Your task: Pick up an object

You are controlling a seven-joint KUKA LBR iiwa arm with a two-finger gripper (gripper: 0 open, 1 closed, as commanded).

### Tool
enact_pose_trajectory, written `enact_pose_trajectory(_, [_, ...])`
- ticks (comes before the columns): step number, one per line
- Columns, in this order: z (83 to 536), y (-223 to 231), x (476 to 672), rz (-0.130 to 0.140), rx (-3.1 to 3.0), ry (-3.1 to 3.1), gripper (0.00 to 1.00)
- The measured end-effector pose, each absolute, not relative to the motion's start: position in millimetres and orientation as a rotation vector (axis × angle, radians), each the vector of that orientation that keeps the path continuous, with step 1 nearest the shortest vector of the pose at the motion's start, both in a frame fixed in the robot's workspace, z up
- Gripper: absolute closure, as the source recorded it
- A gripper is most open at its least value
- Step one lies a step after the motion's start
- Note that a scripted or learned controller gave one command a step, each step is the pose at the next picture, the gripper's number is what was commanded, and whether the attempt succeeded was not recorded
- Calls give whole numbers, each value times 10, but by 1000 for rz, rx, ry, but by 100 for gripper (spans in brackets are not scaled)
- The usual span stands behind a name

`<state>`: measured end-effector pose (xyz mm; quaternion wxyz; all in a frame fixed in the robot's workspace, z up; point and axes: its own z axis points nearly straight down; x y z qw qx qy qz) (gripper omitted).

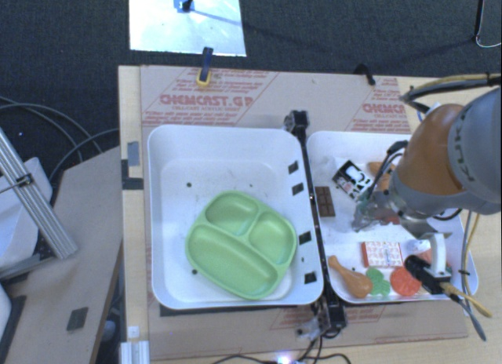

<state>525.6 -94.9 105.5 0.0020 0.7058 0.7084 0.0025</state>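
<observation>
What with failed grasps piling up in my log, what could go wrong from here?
1. The gripper appears to sit over bare floor of the right bin, between the black-and-white box and the red-and-white card; it may come up with nothing.
2. The toy drumstick, green piece and red piece crowd the near wall; a grab there could catch two or shove them apart.

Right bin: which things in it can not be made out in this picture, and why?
- Camera view: the arm covers the right bin's right side; anything beneath is hidden.
- Camera view: the print on the red-and-white card is too small to read.
- Camera view: the black-and-white box is blurred; its markings are unclear.
</observation>
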Motion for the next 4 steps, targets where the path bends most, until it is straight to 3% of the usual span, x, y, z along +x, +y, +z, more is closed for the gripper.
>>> enact_pose_trajectory(2, [1265, -946, 5277, 15, 2210, 2224, 100])
enact_pose_trajectory(3, [2432, -1421, 6049, 13, 2203, 2212, 100])
enact_pose_trajectory(4, [1155, -1030, 6264, 29, 2201, 2208, 100])
